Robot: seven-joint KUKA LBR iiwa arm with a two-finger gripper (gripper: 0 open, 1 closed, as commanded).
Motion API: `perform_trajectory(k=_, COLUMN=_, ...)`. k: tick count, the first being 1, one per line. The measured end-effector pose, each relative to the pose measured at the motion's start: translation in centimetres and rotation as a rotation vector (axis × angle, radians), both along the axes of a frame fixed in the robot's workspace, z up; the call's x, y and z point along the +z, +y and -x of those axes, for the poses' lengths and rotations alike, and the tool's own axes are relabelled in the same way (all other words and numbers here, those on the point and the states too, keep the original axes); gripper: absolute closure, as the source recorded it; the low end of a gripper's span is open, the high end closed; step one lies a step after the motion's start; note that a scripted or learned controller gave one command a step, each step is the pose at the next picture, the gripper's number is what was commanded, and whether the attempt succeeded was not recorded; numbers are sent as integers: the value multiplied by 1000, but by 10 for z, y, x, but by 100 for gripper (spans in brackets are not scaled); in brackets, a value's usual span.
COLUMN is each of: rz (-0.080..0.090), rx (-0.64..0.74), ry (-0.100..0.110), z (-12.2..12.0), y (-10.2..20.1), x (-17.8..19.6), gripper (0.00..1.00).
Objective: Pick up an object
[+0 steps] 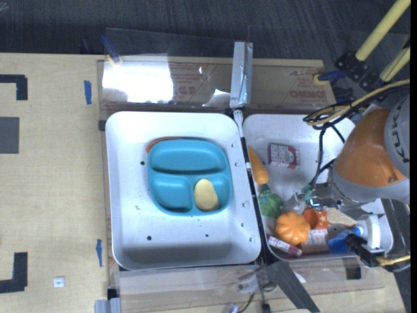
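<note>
gripper (311, 201): sat low in the right bin, at the end of the grey arm; whether it was open or closed could not be told from this slant.
arm (371, 155): reached in from the right, its orange band over the right bin's far side.
pumpkin (292, 227): small and orange, just below and left of the gripper, near the right bin's front edge.
green thing (271, 204): just left of the gripper, beside the pumpkin.
packet (283, 154): white with a red label, toward the back of the right bin.
right bin (290, 130): white, crowded with small items.
left bin (127, 175): held a blue tray (179, 158).
lemon (206, 194): yellow, lay in the tray's lower right compartment.
</note>
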State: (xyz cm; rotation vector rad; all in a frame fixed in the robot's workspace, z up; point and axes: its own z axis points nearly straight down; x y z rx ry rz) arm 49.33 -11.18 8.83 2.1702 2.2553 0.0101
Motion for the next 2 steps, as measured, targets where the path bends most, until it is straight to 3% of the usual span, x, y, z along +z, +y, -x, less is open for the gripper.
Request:
perform_trajectory(k=1, rz=0, rx=-2, ry=-7, z=-2, y=0, x=11, gripper=100)
perform_trajectory(k=2, rz=-1, rx=-154, ry=-23, z=2, y=5, x=4, gripper=100)
